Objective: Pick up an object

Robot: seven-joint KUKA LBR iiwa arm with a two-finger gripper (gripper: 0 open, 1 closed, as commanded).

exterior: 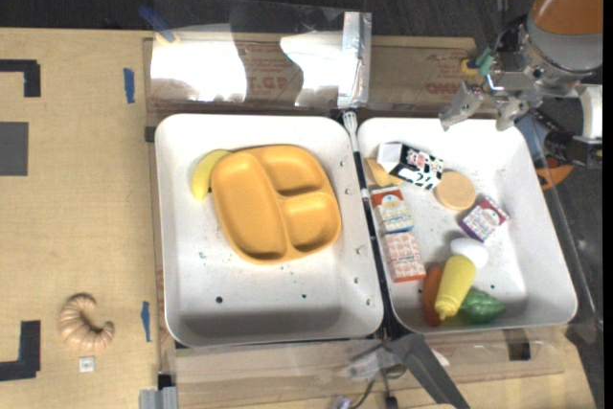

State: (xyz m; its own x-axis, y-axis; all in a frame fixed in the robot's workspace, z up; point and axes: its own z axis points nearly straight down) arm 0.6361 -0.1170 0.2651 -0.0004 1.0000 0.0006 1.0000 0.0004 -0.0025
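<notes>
The pincer (484, 112) hangs spread and empty above the far rim of the right bin (548, 235), its two fingers splayed apart with nothing between them. No single target is named, so the nearest candidates matter most: the black-and-white packet (419, 166) and the round tan disc (456, 191) lie just near and a little left of the pincer, inside the bin's far half. Further toward the near edge sit the yellow bottle (454, 284) (its long axis runs roughly far-to-near, white cap at the far end), a green piece (482, 306) beside it, and the two red-and-white cartons (397, 233) lined up along the bin's left wall. The left bin (182, 235) carries the orange divided tray (276, 200), well apart from the pincer. The likeliest move, I judge, is a short descent toward the near-left
</notes>
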